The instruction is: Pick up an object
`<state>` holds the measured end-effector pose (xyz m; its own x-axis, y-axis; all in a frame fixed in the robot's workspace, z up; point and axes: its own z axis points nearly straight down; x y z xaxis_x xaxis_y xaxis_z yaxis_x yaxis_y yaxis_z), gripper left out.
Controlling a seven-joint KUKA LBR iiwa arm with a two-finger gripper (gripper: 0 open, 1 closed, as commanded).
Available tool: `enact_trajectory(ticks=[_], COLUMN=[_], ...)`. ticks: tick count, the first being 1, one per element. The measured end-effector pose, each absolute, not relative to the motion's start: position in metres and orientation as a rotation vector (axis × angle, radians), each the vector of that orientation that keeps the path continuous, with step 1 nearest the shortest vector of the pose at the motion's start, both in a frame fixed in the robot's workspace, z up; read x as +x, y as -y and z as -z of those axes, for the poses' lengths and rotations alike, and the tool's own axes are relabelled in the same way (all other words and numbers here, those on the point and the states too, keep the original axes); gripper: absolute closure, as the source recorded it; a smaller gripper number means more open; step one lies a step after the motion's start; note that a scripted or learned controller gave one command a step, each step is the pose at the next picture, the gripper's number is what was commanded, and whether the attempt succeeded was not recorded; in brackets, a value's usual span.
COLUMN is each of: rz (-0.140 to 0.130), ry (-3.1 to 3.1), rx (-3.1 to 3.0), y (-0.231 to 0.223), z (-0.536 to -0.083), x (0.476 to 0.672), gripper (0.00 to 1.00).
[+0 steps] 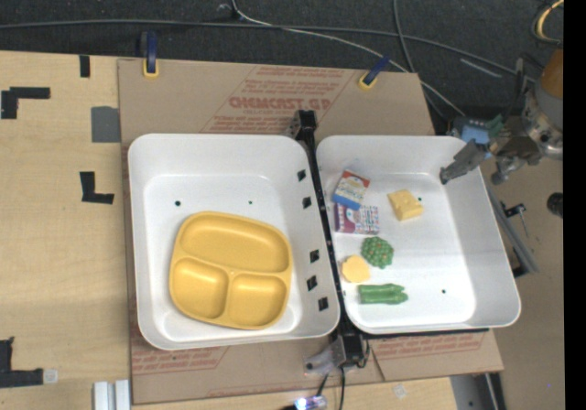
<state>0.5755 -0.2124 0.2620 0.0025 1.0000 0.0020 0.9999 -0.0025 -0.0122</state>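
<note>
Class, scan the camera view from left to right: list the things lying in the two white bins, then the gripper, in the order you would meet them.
Yellow divided tray → small printed carton → green broccoli piece → yellow block → gripper. The round yellow piece, printed packet and green bean pod overlap these in left-right position, so they are left out.

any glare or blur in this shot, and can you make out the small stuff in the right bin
Camera view: even, soft light, with mild glare on the white rim of the right bin; the yellow tray has a soft sheen. The green broccoli piece and yellow block read clearly. The gripper at the frame's right looks slightly soft.
</note>
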Motion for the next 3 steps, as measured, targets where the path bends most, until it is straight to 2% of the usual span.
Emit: enact_trajectory(ticks=[1,3], rz=[-0.002,-0.008], ry=[2.222,2.218], rx=[-2.22,-2.216], y=[0.212,0.209], z=[-0.268,-0.142], x=[0.578,0.564], gripper=[0.0,0.0])
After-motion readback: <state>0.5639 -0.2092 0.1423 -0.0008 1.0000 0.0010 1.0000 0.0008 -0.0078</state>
